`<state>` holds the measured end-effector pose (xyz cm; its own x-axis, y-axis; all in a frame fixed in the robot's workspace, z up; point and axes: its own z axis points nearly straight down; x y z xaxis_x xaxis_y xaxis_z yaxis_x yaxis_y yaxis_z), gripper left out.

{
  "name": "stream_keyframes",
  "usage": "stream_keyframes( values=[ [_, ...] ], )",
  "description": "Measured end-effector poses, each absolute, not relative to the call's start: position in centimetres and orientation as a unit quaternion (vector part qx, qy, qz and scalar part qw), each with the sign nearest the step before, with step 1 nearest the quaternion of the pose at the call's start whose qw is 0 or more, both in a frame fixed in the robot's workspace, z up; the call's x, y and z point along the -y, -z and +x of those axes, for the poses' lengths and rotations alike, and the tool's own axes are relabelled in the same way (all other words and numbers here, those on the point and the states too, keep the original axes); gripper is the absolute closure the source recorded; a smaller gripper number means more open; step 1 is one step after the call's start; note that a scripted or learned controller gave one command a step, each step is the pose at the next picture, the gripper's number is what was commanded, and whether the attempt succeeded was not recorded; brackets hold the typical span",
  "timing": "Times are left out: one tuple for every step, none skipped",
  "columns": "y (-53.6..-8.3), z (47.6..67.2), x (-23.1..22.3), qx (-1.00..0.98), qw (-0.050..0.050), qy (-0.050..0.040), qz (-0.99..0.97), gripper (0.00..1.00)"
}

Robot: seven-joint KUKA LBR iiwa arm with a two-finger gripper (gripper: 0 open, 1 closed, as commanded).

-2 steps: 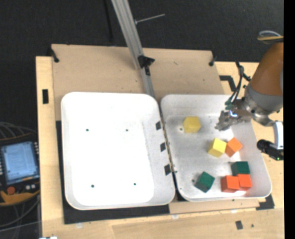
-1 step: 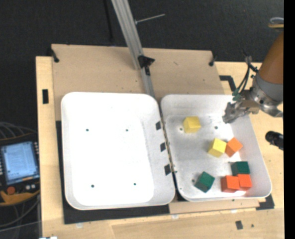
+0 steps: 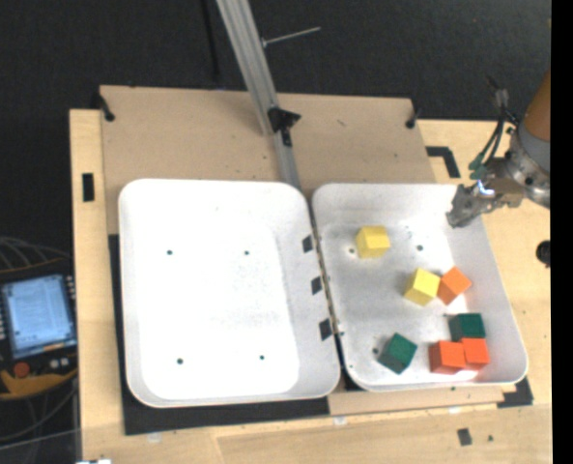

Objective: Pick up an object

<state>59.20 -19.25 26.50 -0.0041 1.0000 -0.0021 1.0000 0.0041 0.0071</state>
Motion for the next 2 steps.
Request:
stream_keyframes(
  values=[
    [-26.2,59.5,13.3,-0.710,0.000,-0.0006,0.705,1.00],
    [-26.8,60.3,8.1,-0.710,0.001,-0.0015,0.705,1.00]
  ],
)
